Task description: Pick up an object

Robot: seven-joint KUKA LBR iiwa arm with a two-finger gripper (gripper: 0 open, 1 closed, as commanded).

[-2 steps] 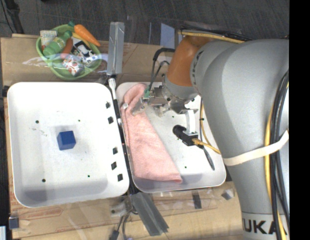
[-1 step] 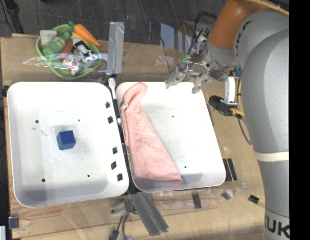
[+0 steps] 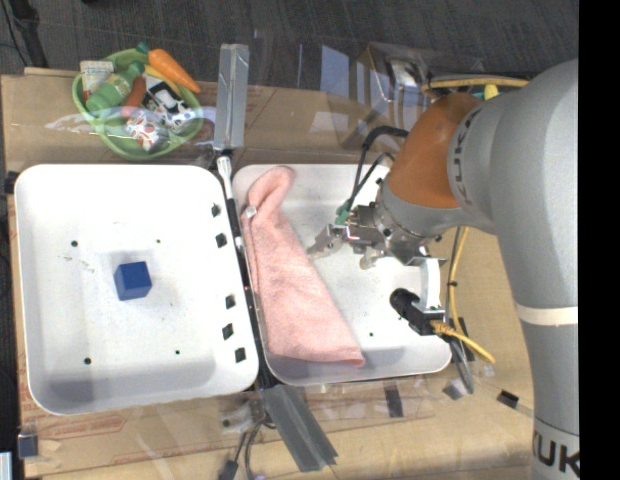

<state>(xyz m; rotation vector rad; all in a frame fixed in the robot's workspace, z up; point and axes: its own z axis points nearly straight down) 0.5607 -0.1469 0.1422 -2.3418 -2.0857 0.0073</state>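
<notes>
Blue cube (image 3: pixel 133 279): far left of the pincer, alone in the left bin (image 3: pixel 50 368).
Pink towel (image 3: pixel 293 278): just left of the pincer, along the right bin's (image 3: pixel 410 366) left side.
Pincer (image 3: pixel 342 236): above the right bin's floor; spread of fingers impossible to tell; nothing seen held.

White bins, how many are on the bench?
2. The left bin holds a blue cube. The right bin holds a pink cloth, which could be hiding something small.
</notes>
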